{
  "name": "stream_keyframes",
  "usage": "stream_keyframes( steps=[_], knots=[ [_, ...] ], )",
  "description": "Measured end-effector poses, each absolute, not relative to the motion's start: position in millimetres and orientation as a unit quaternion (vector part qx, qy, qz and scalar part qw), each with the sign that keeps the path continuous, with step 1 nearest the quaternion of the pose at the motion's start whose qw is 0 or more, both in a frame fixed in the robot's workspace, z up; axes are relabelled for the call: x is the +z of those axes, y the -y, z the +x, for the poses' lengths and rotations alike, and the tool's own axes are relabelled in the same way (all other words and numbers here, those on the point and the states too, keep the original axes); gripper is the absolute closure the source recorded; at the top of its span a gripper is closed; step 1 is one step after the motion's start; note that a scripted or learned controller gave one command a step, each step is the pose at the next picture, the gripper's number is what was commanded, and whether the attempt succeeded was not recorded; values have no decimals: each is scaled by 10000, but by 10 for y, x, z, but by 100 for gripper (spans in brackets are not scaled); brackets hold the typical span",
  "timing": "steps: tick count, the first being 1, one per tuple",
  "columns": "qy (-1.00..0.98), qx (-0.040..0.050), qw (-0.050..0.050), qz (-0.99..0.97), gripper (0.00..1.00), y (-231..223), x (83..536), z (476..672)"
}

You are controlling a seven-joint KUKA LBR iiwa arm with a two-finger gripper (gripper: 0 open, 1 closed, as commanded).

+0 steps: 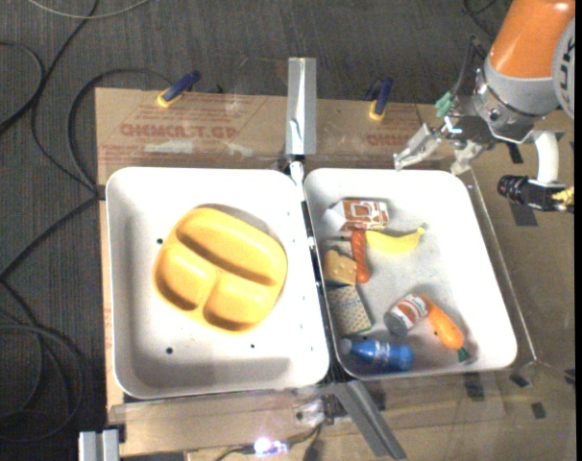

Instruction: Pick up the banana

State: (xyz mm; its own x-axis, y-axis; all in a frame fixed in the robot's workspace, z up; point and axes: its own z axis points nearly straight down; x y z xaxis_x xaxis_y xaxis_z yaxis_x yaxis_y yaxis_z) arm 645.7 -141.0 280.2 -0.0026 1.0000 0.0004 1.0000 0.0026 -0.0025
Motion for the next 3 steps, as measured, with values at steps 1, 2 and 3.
stream_keyframes(
  steps=[1, 2, 3],
  knots=[
    [7364, -2, 7, -6766, 0, 1569, 935, 6191],
    [7363, -1, 19, -6766, 100, 1567, 1018, 6187],
    [7231, 5, 0, -6907, 100, 1548, 2106, 5865]
  ],
)
